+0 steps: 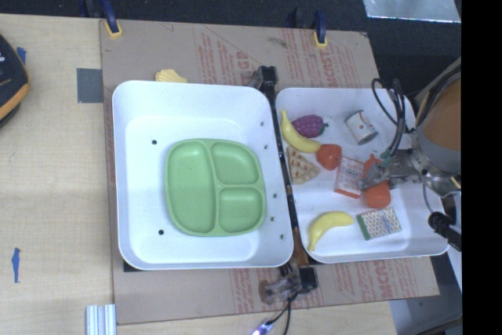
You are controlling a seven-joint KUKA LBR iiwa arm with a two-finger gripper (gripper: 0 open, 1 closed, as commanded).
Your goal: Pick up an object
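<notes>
Presently, you have one camera view to go on, looking down at a slant on the tabletop.

Left bin: it carries a green divided plate lying flat near the centre, well apart from the arm. A small yellow item sits outside the bin, just beyond its far rim.

Right bin: here lie your candidates. A banana runs along the left wall beside a purple grape cluster; a red tomato and a pizza slice lie just below them. A second banana lies near the front, long axis roughly left to right. A small grey-white can lies toward the far right. A clear packet, an orange-red piece and a patterned card cluster at the right.

Pincer: it reaches in from the right and sits low over that cluster. The orange-red piece lies immediately below it in frame, the packet just to its left. Cables and dark metal blur its tip, so you cannot tell its state, nor whether anything is held.

Judgement: the orange-red piece is the nearest target; the neighbouring packet risks being caught along with it.
</notes>
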